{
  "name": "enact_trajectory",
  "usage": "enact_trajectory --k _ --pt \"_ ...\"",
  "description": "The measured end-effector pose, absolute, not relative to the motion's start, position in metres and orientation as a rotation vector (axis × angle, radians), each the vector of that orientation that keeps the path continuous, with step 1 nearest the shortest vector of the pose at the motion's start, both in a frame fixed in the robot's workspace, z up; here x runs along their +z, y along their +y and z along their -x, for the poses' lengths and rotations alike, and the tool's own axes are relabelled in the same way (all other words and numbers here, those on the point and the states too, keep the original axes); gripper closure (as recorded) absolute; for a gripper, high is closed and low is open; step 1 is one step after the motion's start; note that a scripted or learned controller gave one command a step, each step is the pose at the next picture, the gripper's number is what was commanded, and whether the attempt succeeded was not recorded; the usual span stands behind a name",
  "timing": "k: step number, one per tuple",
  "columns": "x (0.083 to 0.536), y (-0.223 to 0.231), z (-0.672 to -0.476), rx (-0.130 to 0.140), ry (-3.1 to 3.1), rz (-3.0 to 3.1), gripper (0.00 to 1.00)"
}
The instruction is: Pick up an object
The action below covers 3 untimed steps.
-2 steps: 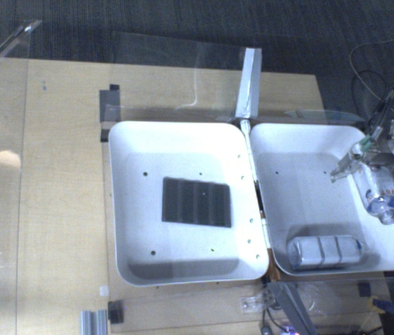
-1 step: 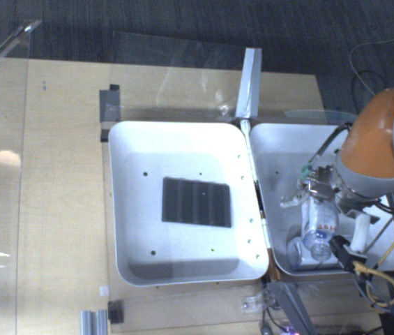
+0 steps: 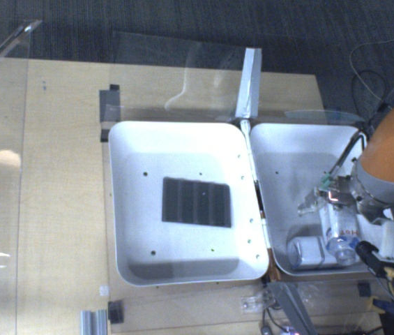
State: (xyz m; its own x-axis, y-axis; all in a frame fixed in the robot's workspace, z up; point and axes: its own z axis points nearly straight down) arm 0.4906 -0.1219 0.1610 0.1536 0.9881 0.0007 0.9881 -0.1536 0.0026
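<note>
Arm (image 3: pixel 392 152) reaches in from the right and hangs low over the right bin (image 3: pixel 280 152). Gripper (image 3: pixel 332 195) sits near the middle of that bin, just above a clear plastic bottle (image 3: pixel 338 232) lying along the bin floor with its blue cap (image 3: pixel 350 244) toward the near wall. A grey boxy object (image 3: pixel 307 251) lies just beside the bottle on its left, close to or touching it; cannot say which. Left bin (image 3: pixel 123 187) carries a dark ribbed pad (image 3: pixel 197 202) flat at its centre, well apart from the arm.

Hand state: cannot tell whether released or clenched; the wrist and glare on the clear plastic hide the tips. No object seen between them, so no hold is claimed.

Risks, as judgement:
- Bottle is round, smooth and see-through; it may roll or squirt out sideways if pinched off its middle line
- The gripper looks set over the bottle's upper end, not its middle, so a lift from there could tip the capped end down and drop it
- Grey object crowds the bottle's left side; a tip coming down there could land on it, or nudge both against the near wall
- Loose cables (image 3: pixel 392 271) at the bin's right corner could snag the wrist
</note>
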Motion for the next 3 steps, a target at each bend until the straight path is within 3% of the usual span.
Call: enact_trajectory --k 1,2,3 --pt "0.101 -0.161 -0.492 0.016 2.12 -2.301 0.0" --pt "0.111 -0.16 -0.494 0.02 2.122 -2.297 1.0" --pt "0.168 -0.082 -0.536 0.005 2.109 -2.327 1.0"
